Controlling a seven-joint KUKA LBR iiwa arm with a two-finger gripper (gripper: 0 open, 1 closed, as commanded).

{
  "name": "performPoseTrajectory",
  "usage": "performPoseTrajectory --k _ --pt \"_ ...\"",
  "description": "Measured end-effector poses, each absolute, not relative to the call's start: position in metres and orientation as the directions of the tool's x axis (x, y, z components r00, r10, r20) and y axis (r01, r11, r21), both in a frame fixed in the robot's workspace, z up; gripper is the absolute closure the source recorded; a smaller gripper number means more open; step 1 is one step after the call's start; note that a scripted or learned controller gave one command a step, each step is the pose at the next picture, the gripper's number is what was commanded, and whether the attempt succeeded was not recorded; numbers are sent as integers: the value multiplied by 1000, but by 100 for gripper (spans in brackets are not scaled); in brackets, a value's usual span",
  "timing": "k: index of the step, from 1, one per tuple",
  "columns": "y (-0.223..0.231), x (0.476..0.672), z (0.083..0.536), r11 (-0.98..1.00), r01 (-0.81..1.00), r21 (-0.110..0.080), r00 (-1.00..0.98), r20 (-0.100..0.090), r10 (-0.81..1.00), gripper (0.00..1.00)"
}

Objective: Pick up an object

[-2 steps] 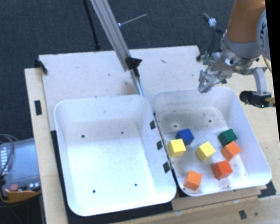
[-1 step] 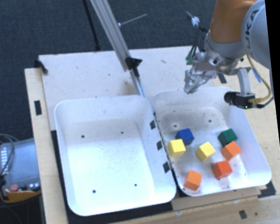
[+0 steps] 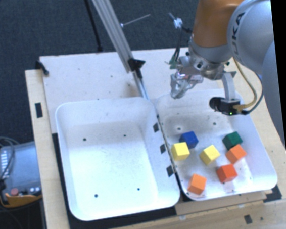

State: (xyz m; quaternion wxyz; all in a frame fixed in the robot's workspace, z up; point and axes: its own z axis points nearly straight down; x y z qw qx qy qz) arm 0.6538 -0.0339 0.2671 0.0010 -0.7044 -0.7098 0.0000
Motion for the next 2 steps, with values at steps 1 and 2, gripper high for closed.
performPoseTrajectory --k 1,2 --pt "19 649 251 7 1000 -4 -7 1 1000 100" --pt "73 650 257 8 1000 1 -8 2 1000 100"
